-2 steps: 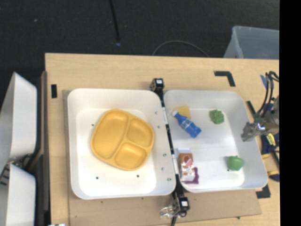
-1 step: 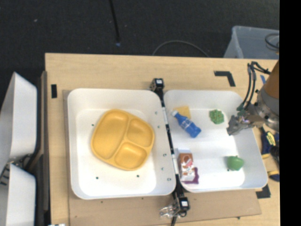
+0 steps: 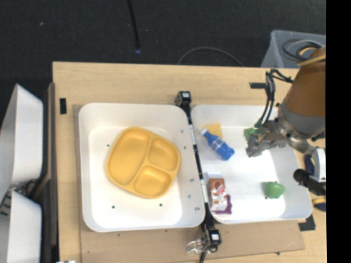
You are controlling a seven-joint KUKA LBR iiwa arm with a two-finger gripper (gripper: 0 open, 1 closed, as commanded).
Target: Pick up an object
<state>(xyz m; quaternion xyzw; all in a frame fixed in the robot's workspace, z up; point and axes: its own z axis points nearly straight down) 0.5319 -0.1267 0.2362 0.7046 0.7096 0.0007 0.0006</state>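
Four small things lie loose in the right bin, so you have room to come down on any one of them. At 9 o'clock from the gripper lies a blue bottle, near it, with a yellow piece touching its top end. A green thing sits just beside the gripper at 11 o'clock. A green ball waits at 5 o'clock, and a snack packet leans by the bin's left wall. Your gripper hangs low over the bin floor. You cannot tell how wide it is, or whether it holds anything. The left bin has a yellow divided plate.
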